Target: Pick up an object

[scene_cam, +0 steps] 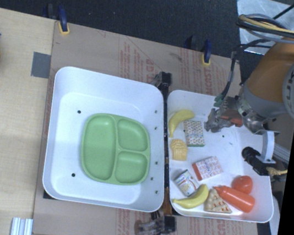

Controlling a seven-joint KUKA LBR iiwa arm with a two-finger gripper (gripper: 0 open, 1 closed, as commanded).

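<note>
Two white bins sit side by side on a cardboard sheet (119, 48) held by blue clamps (207, 47). The left bin (61, 128) holds a green divided plate (115, 149) at its centre. The right bin (265, 209) is crowded: a banana (178, 119) at 10 o'clock, a patterned packet (194, 133) just beside it, a yellow lump (178, 149) below, a red-and-white carton (207, 168) mid-bin, a small can (184, 182), a second banana (192, 198), a waffle piece (216, 204), a carrot (235, 198) and a tomato (242, 183) toward 5 o'clock. The gripper (217, 122) hangs at 12 o'clock over the right bin, near the packet; whether it is open or holding anything, I cannot tell.
</note>
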